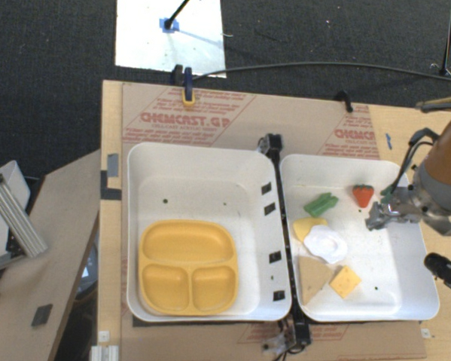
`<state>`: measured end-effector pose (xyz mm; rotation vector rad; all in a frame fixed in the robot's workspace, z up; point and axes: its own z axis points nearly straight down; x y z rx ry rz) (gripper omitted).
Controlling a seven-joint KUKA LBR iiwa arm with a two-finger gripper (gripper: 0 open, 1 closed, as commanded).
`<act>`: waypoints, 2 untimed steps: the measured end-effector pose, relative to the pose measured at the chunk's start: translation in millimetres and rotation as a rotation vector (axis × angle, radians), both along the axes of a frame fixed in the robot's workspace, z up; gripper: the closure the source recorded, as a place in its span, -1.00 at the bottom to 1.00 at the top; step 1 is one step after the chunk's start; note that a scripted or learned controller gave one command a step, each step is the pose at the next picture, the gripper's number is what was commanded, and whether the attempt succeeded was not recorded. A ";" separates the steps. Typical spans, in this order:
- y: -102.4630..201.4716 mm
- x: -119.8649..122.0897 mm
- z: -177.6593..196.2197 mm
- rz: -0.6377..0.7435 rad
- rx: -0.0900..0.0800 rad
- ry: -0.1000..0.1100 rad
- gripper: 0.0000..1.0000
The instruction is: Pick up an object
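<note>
Several toy foods lie in the right bin. A green piece and a red strawberry-like piece sit toward the back. A yellow wedge touches a white round piece in the middle. A tan triangular slice and a yellow cheese square lie at the front. My gripper hangs over the right part of this bin, just right of and below the red piece, with nothing seen between its fingers.
The left bin holds a yellow divided tray. Black clips run along the wall between the two bins. A cable crosses the back of the cardboard-covered bench. The arm's grey body stands at the right edge.
</note>
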<state>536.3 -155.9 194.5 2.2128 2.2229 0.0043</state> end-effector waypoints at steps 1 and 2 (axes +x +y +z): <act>-3.9 6.4 58.7 0.000 -0.001 -0.001 1.00; 56.8 5.9 49.3 0.004 0.002 0.004 1.00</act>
